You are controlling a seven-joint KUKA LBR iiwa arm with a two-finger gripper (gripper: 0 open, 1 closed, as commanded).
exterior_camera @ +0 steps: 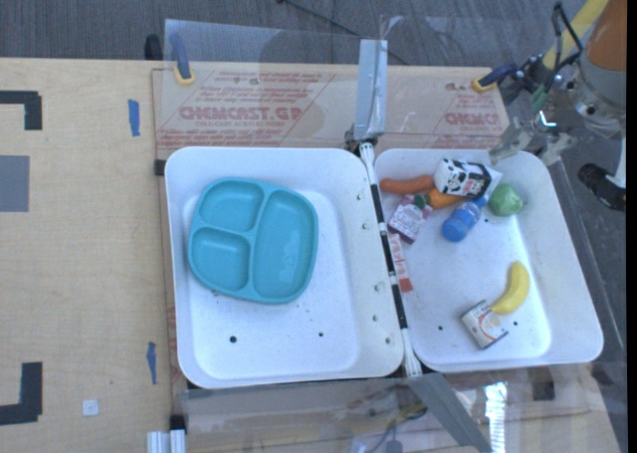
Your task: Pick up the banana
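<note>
The yellow banana (514, 288) lies in the right bin (572, 272), near its right wall, with its lower end touching a small carton (485, 325). My gripper (525, 139) hangs over the bin's far right corner, well away from the banana and above the green item (506, 200). Nothing shows in the gripper's grasp. The arm's orange band (609, 35) sits at the view's upper right.
The far part of the right bin holds a carrot (408, 184), a black-and-white toy (463, 179), a blue bottle-like item (459, 223) and a red-white packet (405, 220). A blue divided plate (254, 240) lies in the left bin (199, 341).
</note>
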